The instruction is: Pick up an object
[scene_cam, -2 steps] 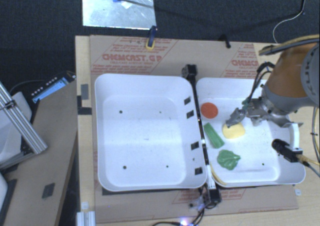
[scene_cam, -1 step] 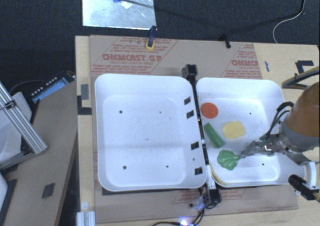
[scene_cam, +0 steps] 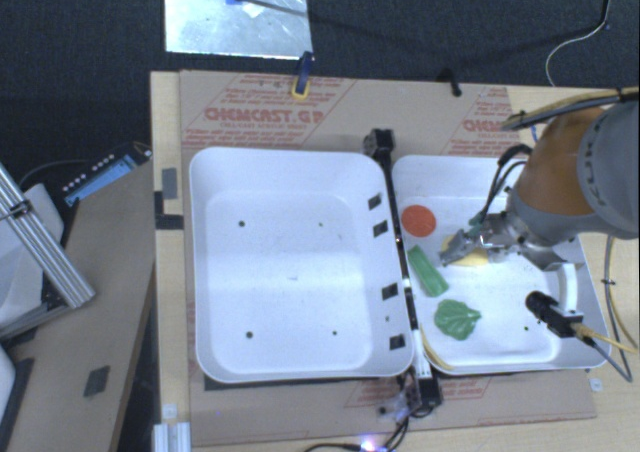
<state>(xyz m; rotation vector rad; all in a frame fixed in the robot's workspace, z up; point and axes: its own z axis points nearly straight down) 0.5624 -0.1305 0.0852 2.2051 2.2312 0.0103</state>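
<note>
Where the grey arm (scene_cam: pixel 590 180) reaches in from the right of the camera view, its end effector (scene_cam: pixel 465 248) hangs low over the right bin (scene_cam: pixel 455 175), pointing toward the bin's middle. Whether its tips are apart or together I cannot tell — they blur into a small yellow object (scene_cam: pixel 475 259) lying right at them, and the view does not make clear if that object is gripped or merely touched.

The yellow object sits near the centre of the right bin, largely hidden by the metal of the end effector, so its long axis cannot be read.

Three other things lie in the same bin. An orange round piece (scene_cam: pixel 418 220) rests flat near the bin's left wall, up and to the left of the end effector. Below it, a green oblong block (scene_cam: pixel 428 273) lies with its long axis running slantwise, from upper left down to lower right, close beside the dividing wall. Further toward the near edge, a green leaf-shaped piece (scene_cam: pixel 457 319) lies flat, apart from the block.

The left bin (scene_cam: pixel 290 265) stands just beside the right one, the two touching along a black clipped seam. Both bins rest on a cardboard sheet (scene_cam: pixel 260 105) laid on the bench.
</note>
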